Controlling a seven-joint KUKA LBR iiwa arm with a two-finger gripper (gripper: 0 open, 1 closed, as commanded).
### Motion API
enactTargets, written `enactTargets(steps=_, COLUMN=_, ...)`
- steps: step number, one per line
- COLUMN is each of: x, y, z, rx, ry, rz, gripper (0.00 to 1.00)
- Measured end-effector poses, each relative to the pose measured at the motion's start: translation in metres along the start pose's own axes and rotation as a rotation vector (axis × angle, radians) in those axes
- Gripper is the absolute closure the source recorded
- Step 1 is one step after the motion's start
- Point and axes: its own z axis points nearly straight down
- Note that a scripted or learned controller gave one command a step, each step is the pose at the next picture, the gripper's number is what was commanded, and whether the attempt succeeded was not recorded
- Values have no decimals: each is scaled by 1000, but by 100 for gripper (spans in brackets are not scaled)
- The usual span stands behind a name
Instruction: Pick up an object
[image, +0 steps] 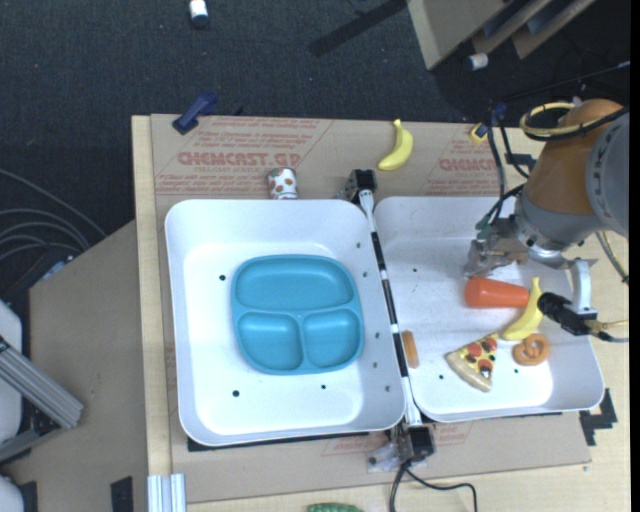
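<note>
Nearest you, a pizza slice (474, 362) lies near the front edge of the right bin (440, 395), with a small doughnut (531, 350) just beside it and a banana (526, 315) leaning up behind the two. You see an orange carrot (494, 293) close to the bin's middle, touching the banana's upper end. Your gripper (487, 252) hangs right behind the carrot with nothing visibly between its tips, and you cannot tell how they are set. You find a blue divided plate (296, 312) at the centre of the left bin (195, 395). A second banana (397, 148) rests on the bench (240, 150) beyond the back rims.
</note>
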Motion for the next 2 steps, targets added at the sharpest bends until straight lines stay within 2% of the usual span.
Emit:
enactTargets(steps=1, x=0, y=0, z=0, rx=0, ry=0, rz=0, gripper=0)
enactTargets(steps=2, x=0, y=0, z=-10, rx=-2, ry=0, rz=0, gripper=100)
